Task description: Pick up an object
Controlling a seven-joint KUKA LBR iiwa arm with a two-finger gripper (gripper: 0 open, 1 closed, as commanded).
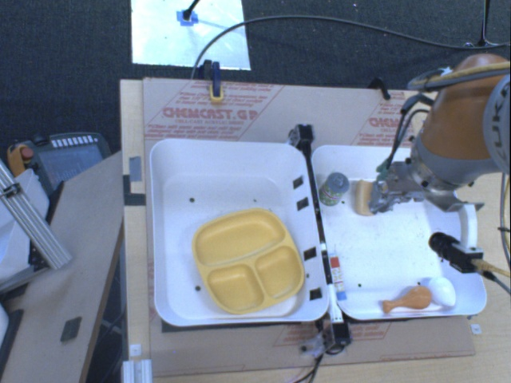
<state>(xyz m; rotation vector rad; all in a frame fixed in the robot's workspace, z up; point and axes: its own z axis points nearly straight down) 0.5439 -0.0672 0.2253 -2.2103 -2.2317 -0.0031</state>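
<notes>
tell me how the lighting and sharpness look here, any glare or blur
Camera view: even, soft light with faint shadows; the white bins look bright but keep detail, the shiny sheet on the dark floor glares, and the gripper area is slightly soft.

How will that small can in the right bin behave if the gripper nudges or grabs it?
The can stands upright, so a nudge near its top may well tip it; once down, its round body would probably roll. It looks rigid and smooth, possibly slippery. The tan object right beside it leaves the gripper little room on that side.

Robotics lab — teach pendant (70,159), cabled bench (263,106).
</notes>
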